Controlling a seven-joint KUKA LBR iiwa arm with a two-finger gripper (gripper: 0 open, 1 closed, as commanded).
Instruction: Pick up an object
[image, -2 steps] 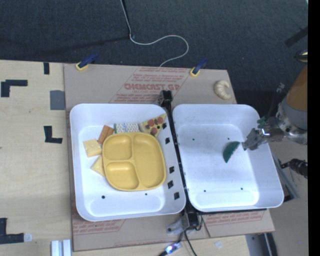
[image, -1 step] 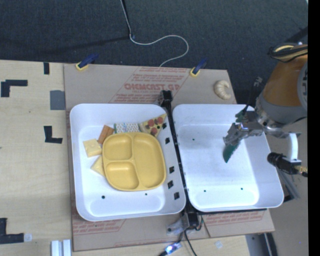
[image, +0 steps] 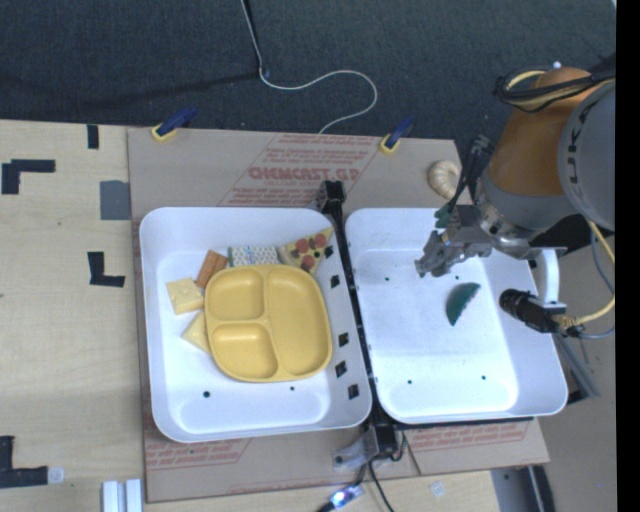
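I see the hand (image: 437, 258) over the right bin (image: 400, 395), near its far edge, but from this angle I cannot tell how it is set, and nothing shows in its grip. A dark green object (image: 462, 299) lies on the bin floor just beside it, toward me. In the left bin (image: 165, 395) a yellow divided plate (image: 268, 322) sits on several flat pieces (image: 186, 295).
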